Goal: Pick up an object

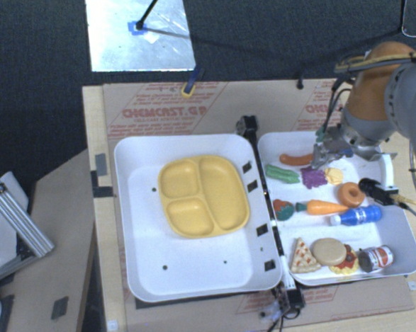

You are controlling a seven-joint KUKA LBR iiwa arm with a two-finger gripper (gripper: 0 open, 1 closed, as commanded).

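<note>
A: On the counter (105, 225), what is seen in the left bin (141, 273)?

B: A yellow divided plate (201, 195) is seen lying flat near the middle of it, with three compartments, all bare.

A: And what is found further right?

B: The right bin (405, 244) is set just beside the left one, and it is crowded with toy food. A green pepper (282, 173) is laid near its left wall, with an orange sausage (295, 159) just behind it. A purple bunch of grapes (312, 177) is seen next to the pepper, and a small yellow piece (334, 176) is touching the grapes on their right. Below these, a carrot (316, 207) is laid lengthwise, a doughnut (351, 194) is placed just right of its tip, and a blue bottle (357, 216) is lying on its side. Along the front of the bin, a pizza slice (304, 256), a burger (330, 252) and a small can (376, 258) are lined up close together.

A: Where is the gripper (326, 155) placed?

B: It is lowered over the back of the right bin, just above the grapes and the sausage's right end. Whether the fingers are apart or together cannot be told, and nothing is seen held between them.
</note>
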